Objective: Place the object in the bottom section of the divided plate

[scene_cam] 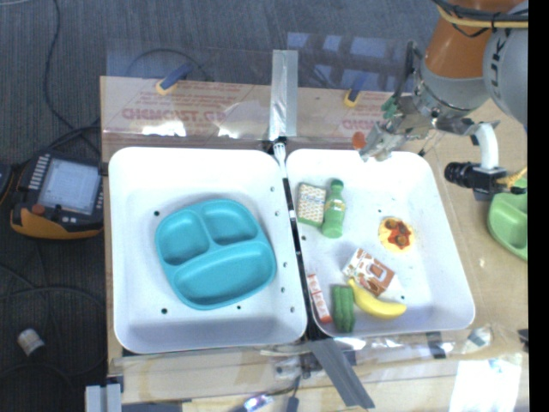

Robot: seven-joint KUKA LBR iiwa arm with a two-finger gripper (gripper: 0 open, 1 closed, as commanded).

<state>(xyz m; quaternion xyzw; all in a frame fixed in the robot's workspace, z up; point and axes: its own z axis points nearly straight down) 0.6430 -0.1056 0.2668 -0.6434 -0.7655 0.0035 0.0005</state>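
Observation:
A blue divided plate (216, 252) lies in the left bin (137, 178); its large bottom section faces the front, with two smaller sections behind it. In the right bin (433, 191) lie a green bottle (334, 208), a patterned packet (310, 202), a small pizza slice (396, 234), a red-and-white carton (371, 272), a banana (378, 303), a green cucumber (343, 308) and a red bar (316, 299). My gripper (377, 147) hangs over the right bin's back rim, above and behind these objects, with nothing seen between its fingers.
A pendant with a screen (60, 191) lies left of the bins. A green object (510, 221) and a black fitting (467, 176) sit to the right. A metal divider strip (281, 101) runs behind, between the bins.

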